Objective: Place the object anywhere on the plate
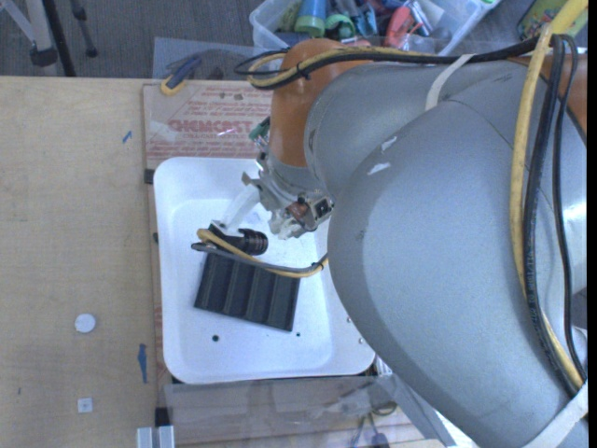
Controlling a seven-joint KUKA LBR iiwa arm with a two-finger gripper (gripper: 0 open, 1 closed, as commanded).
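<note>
Gripper (278, 215) low in white bin (177, 343), toward far wall, beneath orange-banded wrist. Impossible to tell how wide open, or whether gripping anything. Ribbed black slab (247, 292) flat on bin floor, just nearside of gripper, apart from it, slightly skewed, closer to left wall than right.

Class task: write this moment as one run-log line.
gripper: over white bin | black ribbed slab: flat on bin floor, apart from gripper | grasp: cannot tell

Wooden bench (65, 203) with white bin (187, 348) and small disc (85, 323).
</note>
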